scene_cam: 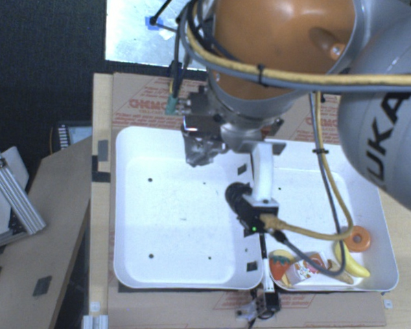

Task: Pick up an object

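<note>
Tabletop (67,187) is seen as tan board, with a printed cardboard sheet (154,99) laid under two shallow white bins. Dark floor is seen at upper left, with a pale bright patch (140,26) beyond the tabletop. Aluminium framing (8,191) is seen at the left edge.

Left bin (168,213) is shown with bare white floor and a few small dark dots. Right bin (368,203) is largely covered by the arm (374,87), whose orange band (281,27) fills the top centre.

Objects are grouped in the right bin's near corner: a yellow banana (348,261), an orange ring (358,238) just beside it, and a small orange-and-white packet (293,268) near the divider. A yellow cable (327,194) and a grey one are draped over them.

Pincer (205,153) is seen over the far edge of the left bin, well apart from the objects. Open or closed cannot be told; nothing is seen held. A black fitting (248,207) with a green light is seen at the divider.
</note>
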